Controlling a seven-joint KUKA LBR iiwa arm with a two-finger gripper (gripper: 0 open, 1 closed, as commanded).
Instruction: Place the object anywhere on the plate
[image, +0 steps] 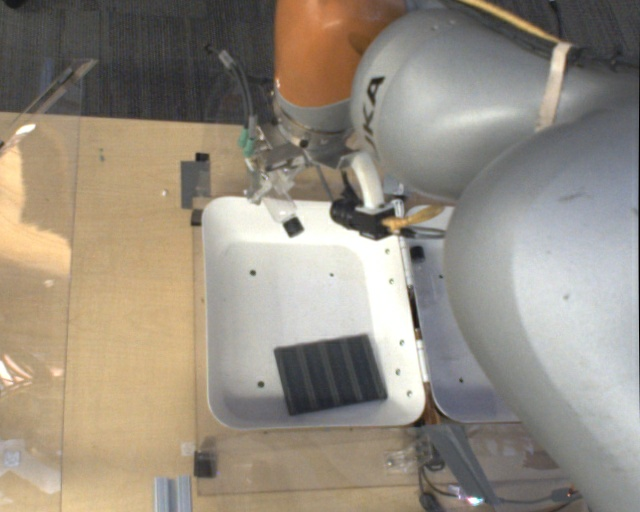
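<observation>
A dark ribbed rectangular plate (330, 373) lies flat in the near part of the left white bin (216, 300). My gripper (273, 196) hangs over the bin's far edge, well away from the plate. A small black piece (293, 227) sits just below the gripper's tip, over the bin floor. The view does not show whether it is held or lying there. Nothing rests on the plate.
The right bin (450, 340) is largely hidden under my grey arm (520, 220). Small dark brackets stand on the wooden bench at the left bin's far left corner (197, 180) and near left corner (204, 463).
</observation>
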